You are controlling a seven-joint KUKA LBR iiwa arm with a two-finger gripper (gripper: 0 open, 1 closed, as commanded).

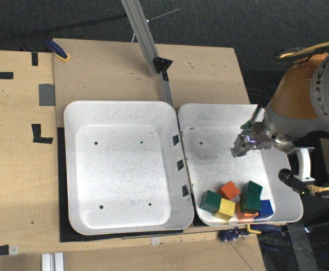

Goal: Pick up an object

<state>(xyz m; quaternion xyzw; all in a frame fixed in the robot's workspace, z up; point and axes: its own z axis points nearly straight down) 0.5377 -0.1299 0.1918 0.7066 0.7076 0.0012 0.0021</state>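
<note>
Smooth coloured cubes (236, 201) cluster in the right bin (210, 123); gripper (242, 145) above, opening impossible to tell.

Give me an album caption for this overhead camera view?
Claw poised over the right bin, blocks heaped in its near corner.

The tool (242, 145) hangs over the right bin (210, 129), above its bare middle. Blocks cluster at that bin's near edge: green (210, 201), orange (229, 189), yellow (226, 208), dark green (252, 193), blue (265, 208). The left bin (119, 168) sits beside it on the bench (96, 72).
</note>
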